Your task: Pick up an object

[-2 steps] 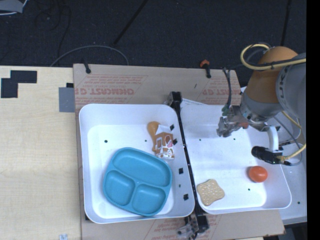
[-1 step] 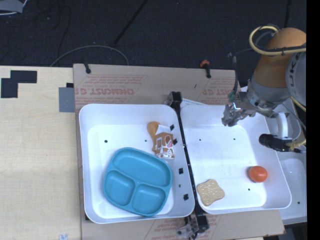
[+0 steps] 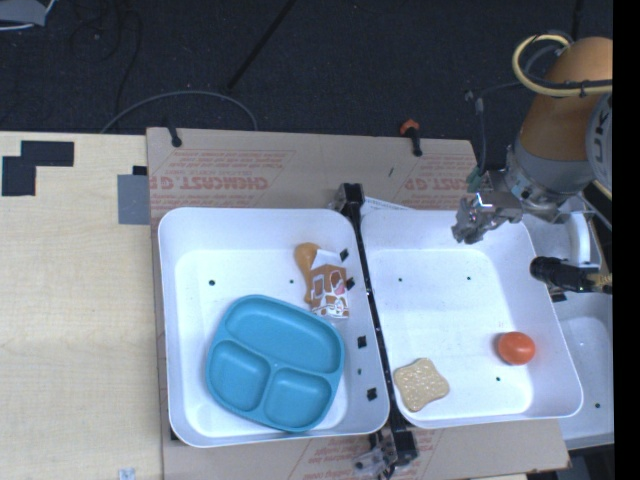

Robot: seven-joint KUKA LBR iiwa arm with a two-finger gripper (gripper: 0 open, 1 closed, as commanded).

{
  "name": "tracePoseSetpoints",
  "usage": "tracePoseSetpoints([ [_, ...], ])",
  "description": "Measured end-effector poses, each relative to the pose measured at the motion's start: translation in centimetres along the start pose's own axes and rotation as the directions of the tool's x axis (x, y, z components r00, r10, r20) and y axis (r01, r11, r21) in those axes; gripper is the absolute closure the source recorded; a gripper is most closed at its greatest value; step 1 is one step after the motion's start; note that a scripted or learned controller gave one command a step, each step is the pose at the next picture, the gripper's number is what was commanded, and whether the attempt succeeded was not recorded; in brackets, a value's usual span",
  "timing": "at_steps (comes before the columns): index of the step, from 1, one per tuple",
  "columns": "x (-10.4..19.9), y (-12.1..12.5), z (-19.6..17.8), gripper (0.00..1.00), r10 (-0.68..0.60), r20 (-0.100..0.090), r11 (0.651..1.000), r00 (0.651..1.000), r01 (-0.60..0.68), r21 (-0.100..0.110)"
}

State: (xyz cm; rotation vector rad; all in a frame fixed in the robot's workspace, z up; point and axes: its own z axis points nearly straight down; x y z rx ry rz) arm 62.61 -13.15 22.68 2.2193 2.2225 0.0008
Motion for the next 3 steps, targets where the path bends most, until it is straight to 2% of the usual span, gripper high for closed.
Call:
tracePoseSetpoints([
  [2,10.6,0.5,0.4,1.00,-0.003,-0.002,1.000,1.000,0.003,0.003],
  [3,16.2,-0.2,1.3,1.00,-0.003,-0.002,1.000,1.000,0.003,0.005],
])
